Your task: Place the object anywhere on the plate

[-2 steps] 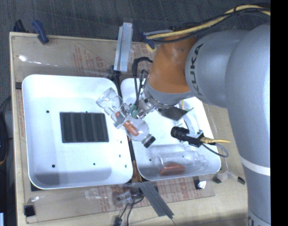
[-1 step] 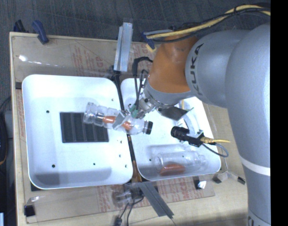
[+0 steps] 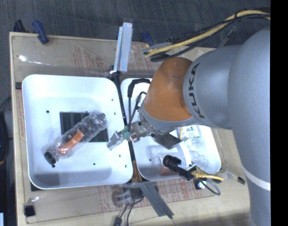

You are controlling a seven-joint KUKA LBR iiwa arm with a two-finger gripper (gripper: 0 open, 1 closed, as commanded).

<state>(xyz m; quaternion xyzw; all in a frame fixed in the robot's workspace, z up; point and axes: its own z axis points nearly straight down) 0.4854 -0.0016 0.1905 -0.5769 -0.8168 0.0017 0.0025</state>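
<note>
The gripper [image 3: 116, 139], fingers' state indeterminable, hangs over the ridge between bins; the clear plastic bottle [image 3: 77, 135] lies across the dark plate [image 3: 68, 119] in the left bin [image 3: 36, 86], so placement appears complete and the next move is withdrawal.

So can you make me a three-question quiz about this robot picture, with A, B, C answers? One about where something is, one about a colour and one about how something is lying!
1. Where is the clear plastic bottle?
A. In the left bin
B. In the right bin
C. On the floor

2. What colour is the band on the arm?
A. Green
B. Orange
C. Purple

3. How is the bottle lying?
A. Standing upright
B. Hanging in the air
C. On its side, slantwise

Answers:
1 A, it rests inside the left bin, over a dark square.
2 B, the band above the wrist is plainly orange.
3 C, its length runs slantwise along the bin floor, cap end lower left.
</note>
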